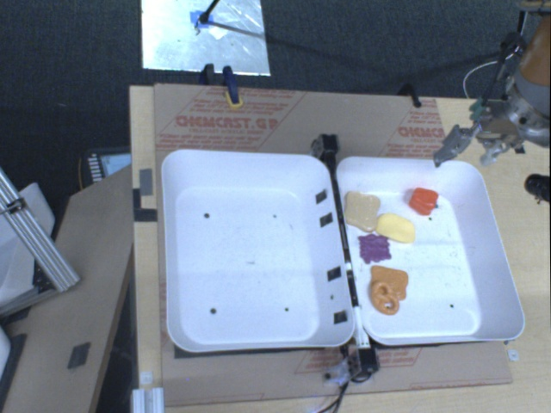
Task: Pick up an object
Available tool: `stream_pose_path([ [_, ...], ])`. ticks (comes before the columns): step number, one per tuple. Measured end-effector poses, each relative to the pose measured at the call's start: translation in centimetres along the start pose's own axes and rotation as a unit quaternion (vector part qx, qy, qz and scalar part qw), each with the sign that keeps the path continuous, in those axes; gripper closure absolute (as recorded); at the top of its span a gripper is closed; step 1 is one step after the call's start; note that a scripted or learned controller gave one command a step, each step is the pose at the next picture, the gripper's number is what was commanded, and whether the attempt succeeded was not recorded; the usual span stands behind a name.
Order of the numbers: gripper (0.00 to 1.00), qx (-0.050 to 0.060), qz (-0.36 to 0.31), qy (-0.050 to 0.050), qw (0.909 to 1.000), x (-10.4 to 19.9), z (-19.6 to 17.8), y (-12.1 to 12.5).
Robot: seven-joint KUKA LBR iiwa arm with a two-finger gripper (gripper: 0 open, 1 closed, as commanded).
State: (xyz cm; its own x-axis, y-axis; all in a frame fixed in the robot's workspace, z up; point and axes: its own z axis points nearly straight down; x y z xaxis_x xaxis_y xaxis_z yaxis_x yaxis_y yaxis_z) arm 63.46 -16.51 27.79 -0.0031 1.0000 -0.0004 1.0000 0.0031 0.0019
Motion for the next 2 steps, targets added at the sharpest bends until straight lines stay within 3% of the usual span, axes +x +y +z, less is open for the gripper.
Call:
stream_pose_path([
  [1,0.00,0.003,0.000,0.000,1.0000,-1.0,13.3,2.3],
  [2,0.00,0.002,-0.001,0.000,1.0000,-1.5,19.7,3.3],
])
